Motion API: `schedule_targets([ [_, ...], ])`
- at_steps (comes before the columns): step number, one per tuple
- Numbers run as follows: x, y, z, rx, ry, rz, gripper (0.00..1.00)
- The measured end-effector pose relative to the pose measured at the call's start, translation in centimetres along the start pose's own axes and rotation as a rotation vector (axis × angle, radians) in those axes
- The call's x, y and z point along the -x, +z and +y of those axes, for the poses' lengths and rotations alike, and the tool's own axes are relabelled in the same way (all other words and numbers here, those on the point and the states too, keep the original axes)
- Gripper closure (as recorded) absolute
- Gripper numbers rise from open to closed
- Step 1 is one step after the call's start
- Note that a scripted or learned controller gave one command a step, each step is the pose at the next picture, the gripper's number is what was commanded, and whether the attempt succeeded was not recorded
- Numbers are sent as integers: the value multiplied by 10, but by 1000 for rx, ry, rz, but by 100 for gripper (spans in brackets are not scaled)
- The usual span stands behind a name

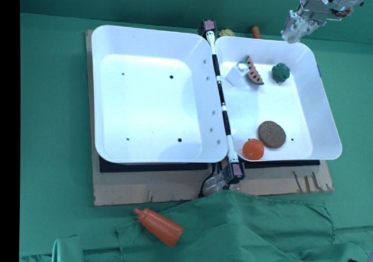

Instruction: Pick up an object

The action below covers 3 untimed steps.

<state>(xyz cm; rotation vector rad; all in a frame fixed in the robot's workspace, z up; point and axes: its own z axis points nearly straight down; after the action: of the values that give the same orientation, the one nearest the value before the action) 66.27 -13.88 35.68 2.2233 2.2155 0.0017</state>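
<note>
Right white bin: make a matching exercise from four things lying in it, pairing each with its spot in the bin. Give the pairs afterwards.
Things:
1. round brown cookie-like disc
2. orange ball-shaped fruit
3. dark green broccoli-like lump
4. red watermelon-slice toy

Spots:
A. near corner, beside the divider
B. far part, toward the outer wall
C. near part, mid-floor
D. far part, beside a small pale block

Pairs: 1-C, 2-A, 3-B, 4-D

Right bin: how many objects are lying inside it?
5. In the right bin: white block and watermelon slice at the far left, green broccoli far centre, brown cookie and orange fruit at the near left.
</note>
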Motion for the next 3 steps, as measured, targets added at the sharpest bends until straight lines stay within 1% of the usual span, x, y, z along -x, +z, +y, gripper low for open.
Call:
schedule_targets([
  [1, -21, 22, -4, -2, -2, 0, 0],
  [2, -35, 102, -66, -10, 2, 2, 0],
  [3, -35, 168, -125, -6, 3, 1, 0],
])
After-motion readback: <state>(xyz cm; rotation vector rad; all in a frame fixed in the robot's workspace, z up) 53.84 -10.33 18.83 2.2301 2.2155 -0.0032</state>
